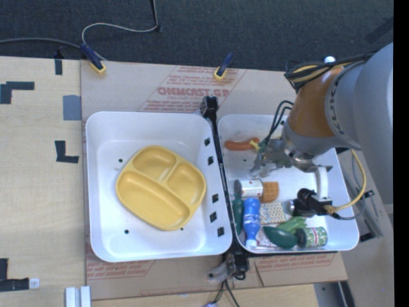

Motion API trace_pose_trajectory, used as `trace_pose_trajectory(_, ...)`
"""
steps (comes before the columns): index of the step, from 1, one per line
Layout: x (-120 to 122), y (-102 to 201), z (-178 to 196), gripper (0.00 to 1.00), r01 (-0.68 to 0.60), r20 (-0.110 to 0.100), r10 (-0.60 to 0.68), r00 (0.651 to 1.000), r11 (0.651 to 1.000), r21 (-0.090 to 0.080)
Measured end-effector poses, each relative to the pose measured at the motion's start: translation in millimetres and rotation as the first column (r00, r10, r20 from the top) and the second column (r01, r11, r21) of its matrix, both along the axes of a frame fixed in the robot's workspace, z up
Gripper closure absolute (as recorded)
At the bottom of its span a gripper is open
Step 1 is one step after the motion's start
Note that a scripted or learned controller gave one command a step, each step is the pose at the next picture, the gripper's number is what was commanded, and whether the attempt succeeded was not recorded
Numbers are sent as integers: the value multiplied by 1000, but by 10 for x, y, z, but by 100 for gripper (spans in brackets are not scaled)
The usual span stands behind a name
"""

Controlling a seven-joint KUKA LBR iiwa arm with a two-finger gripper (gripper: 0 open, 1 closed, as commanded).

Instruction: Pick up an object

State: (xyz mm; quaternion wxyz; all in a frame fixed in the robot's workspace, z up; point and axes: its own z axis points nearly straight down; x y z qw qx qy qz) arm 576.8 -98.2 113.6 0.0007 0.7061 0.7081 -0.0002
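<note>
Grey arm with an orange band reaches into the right bin [348,235].
From above, the gripper [263,162] hangs low by a hot dog [241,145]; I cannot tell how its jaws stand. Below lie a blue bottle [251,220] and a green can [314,236]. A yellow tray [161,187] sits in the left bin [102,171].

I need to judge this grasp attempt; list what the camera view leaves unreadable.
- Gripper: fingers too small and blurred against the right bin.
- Hot dog: its right end is hidden by the gripper.
- Blue bottle label: too small to read.
- Arm: cut off at the right edge.
</note>
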Motion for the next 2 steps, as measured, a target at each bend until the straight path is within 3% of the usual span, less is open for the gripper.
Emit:
trace_pose_trajectory(1,-1,0,-1,0,0,0,0,1000,1000,0)
trace_pose_trajectory(2,-121,36,-281,0,2,2,-2,1000,1000,-1)
